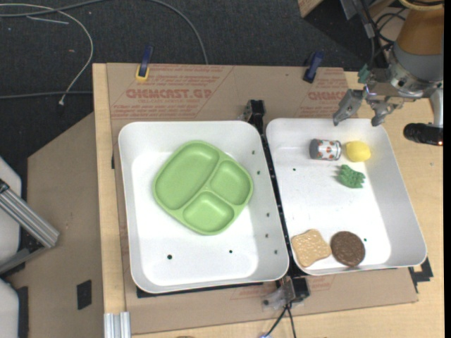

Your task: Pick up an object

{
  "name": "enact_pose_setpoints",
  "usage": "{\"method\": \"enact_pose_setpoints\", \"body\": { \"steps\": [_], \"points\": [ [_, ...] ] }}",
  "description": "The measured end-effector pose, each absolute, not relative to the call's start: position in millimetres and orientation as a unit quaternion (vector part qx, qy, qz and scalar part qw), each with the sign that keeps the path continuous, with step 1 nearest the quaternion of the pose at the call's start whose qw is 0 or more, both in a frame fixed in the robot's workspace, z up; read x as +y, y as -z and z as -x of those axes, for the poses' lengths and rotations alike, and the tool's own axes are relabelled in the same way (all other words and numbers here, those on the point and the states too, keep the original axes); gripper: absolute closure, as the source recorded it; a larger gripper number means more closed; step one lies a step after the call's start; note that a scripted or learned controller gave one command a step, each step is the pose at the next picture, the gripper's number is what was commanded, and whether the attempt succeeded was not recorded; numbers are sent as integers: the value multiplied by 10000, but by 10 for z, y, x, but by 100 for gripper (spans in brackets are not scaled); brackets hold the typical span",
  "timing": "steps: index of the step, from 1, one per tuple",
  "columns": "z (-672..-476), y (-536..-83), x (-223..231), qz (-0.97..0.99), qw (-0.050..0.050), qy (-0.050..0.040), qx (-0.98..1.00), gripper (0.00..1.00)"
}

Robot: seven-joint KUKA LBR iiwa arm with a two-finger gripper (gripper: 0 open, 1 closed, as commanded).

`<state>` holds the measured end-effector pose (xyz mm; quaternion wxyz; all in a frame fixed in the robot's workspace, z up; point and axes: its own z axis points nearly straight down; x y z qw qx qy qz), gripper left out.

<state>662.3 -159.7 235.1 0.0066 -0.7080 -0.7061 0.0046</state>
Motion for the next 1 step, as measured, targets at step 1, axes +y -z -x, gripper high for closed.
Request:
{"method": "enact_pose_setpoints", "body": {
  "steps": [1],
  "points": [
    [-6648, -2448, -1592, 7071, 4, -2, -7072, 0]
  ]
}}
